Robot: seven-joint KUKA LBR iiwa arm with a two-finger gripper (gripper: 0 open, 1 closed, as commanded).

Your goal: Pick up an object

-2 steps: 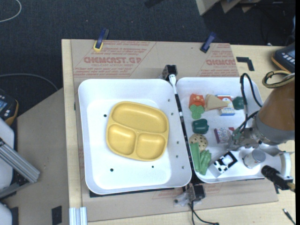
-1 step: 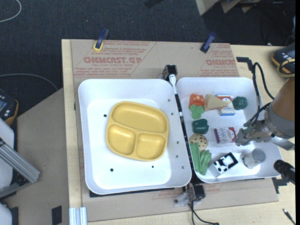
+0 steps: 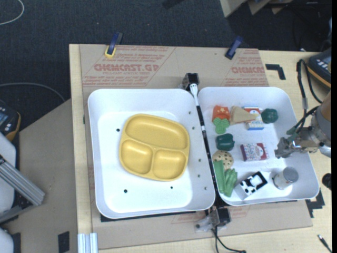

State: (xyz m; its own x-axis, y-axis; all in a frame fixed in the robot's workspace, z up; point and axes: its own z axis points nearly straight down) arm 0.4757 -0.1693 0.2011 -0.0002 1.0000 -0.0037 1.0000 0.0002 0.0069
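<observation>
Hovering end effector (image 3: 284, 146): 3 o'clock rim of right bin (image 3: 295, 115); grip state unclear.
Nearest object: red packet (image 3: 254, 152), just beside.

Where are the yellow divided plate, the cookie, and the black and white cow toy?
yellow divided plate (image 3: 154, 146): camera view, on the ridge between its compartments.
cookie (image 3: 223, 159): camera view, on its speckled top face.
black and white cow toy (image 3: 253, 183): camera view, on the middle of its body.
</observation>
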